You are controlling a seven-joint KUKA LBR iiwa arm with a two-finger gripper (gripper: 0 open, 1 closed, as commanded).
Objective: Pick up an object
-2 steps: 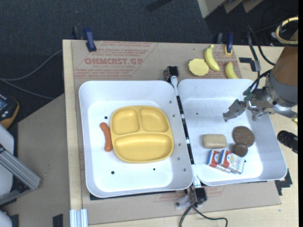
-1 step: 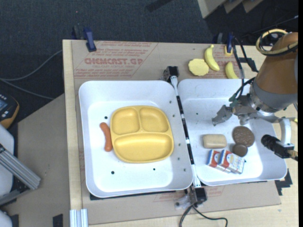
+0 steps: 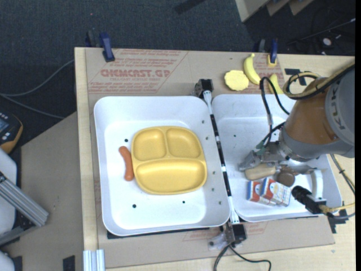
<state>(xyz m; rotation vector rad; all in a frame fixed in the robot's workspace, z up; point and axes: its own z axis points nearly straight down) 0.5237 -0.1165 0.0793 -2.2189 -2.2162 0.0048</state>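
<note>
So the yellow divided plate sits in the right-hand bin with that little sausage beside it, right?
Not quite. The camera view shows the yellow divided plate in the left-hand bin, not the right one. The little sausage does lie beside it, along its left edge. The right-hand bin is where the arm is reaching in.
</note>
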